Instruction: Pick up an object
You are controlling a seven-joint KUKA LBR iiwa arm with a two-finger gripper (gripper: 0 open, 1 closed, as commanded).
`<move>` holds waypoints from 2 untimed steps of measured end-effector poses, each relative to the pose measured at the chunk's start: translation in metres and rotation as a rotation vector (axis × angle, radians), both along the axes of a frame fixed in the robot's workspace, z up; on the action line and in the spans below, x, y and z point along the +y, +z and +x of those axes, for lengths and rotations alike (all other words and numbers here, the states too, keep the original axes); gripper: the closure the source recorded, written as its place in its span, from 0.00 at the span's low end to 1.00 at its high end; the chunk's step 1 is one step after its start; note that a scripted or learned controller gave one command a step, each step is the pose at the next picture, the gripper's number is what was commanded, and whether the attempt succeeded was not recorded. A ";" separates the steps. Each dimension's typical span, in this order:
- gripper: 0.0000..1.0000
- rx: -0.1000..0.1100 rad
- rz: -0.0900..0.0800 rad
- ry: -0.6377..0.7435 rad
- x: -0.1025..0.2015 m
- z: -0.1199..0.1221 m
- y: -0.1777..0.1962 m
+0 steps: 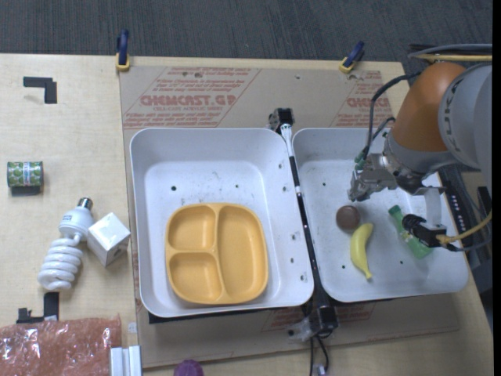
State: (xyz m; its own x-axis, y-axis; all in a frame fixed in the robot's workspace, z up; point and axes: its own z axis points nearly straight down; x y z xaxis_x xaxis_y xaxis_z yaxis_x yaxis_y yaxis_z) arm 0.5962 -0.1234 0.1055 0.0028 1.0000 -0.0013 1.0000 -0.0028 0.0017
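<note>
In the right bin [329,272] lie a brown round object [348,217], a yellow banana [361,250] just below it, and a green object [412,232] toward the right, partly behind a black cable. My gripper [358,192] hangs low over the bin, directly above and nearly touching the brown round object. I see nothing between its fingers. The grey arm with its orange band [427,108] reaches in from the right.
The left bin [156,178] holds a yellow divided plate [217,252]. Outside the bins, on the bench at left, lie a spiral light bulb [64,247], a white cube [108,238], a green can [24,175] and a reddish mesh bag [55,349].
</note>
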 end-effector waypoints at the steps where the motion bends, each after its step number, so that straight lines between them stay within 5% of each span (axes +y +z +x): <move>1: 0.00 0.000 0.000 0.000 0.000 0.000 0.000; 2: 0.00 0.002 0.001 0.001 0.012 -0.052 -0.013</move>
